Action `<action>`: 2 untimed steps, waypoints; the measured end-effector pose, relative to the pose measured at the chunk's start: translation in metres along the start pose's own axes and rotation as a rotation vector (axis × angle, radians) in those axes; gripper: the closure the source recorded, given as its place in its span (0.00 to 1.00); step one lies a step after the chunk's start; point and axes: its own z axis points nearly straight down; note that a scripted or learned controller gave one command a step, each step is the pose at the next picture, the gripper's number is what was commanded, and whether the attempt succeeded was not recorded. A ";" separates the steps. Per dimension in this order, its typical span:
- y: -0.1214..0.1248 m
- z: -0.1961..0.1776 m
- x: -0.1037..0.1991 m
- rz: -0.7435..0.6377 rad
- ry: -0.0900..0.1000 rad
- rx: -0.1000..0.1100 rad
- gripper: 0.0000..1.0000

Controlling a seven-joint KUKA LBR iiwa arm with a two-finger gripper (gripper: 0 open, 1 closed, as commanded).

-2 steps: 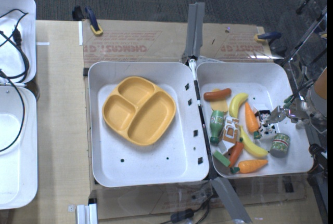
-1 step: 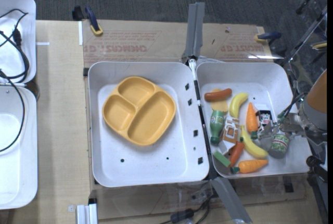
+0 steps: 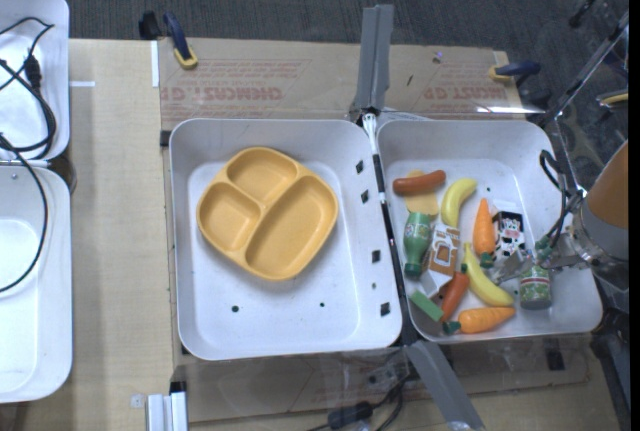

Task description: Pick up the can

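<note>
The can (image 3: 535, 290) is small, with a green label and a silvery top. It stands upright in the front right corner of the right bin (image 3: 570, 324). My gripper (image 3: 527, 266) reaches in from the right, low over the bin, just above and to the left of the can and close to its top. The grey arm with its orange band (image 3: 608, 194) rises at the right edge. Nothing shows whether the gripper touches the can.
Toy food crowds the right bin: a sausage (image 3: 418, 182), two bananas (image 3: 457, 200), carrots (image 3: 484, 225), a green bottle (image 3: 417, 239), a black-and-white carton (image 3: 509, 232). A yellow divided plate (image 3: 267, 211) lies in the left bin (image 3: 190, 319).
</note>
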 end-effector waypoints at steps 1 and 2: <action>0.000 -0.009 -0.003 0.005 -0.006 -0.001 1.00; 0.008 -0.063 -0.010 0.068 -0.011 -0.001 1.00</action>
